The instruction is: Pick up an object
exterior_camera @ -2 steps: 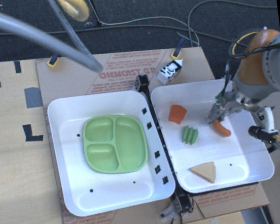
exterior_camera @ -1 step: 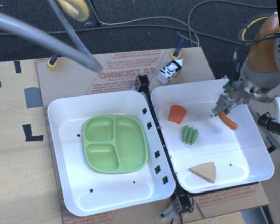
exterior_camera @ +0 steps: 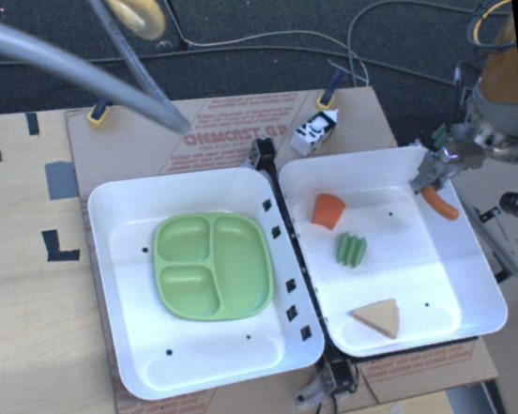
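The worktop [exterior_camera: 23, 280] carries two white bins [exterior_camera: 119, 295]. The green plate [exterior_camera: 214, 264] lies left of centre. At right, the tool [exterior_camera: 433, 180] hovers by an orange carrot [exterior_camera: 442, 205] on the rim; its opening is unclear, so nothing looks lifted yet.

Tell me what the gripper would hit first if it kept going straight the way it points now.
Probably the orange carrot-like piece lying on the right bin's right rim. The gripper points down and leftward just above it, though depth is hard to judge from this slanted view.
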Motion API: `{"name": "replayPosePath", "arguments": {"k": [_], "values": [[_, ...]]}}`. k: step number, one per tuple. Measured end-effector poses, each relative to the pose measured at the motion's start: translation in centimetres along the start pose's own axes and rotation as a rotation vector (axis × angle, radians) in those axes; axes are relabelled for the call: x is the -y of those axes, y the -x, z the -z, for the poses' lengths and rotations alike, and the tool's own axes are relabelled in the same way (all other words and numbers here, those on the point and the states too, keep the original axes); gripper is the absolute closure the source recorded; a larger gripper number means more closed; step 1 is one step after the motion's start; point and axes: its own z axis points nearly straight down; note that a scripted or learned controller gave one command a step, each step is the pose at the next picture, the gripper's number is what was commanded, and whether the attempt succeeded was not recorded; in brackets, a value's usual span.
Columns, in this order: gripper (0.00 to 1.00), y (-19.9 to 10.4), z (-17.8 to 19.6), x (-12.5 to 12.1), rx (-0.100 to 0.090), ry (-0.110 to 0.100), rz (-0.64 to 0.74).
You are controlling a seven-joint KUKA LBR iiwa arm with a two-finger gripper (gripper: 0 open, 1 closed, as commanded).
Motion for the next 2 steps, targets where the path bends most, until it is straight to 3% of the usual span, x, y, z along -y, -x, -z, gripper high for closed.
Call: {"name": "replayPosePath", "arguments": {"k": [1, 2], "values": [[1.0, 0.0, 1.9, -0.1, -0.002, -0.003, 0.0], [1.0, -5.1, 2.0, 0.9, -0.003, -0.006, 0.003]]}}
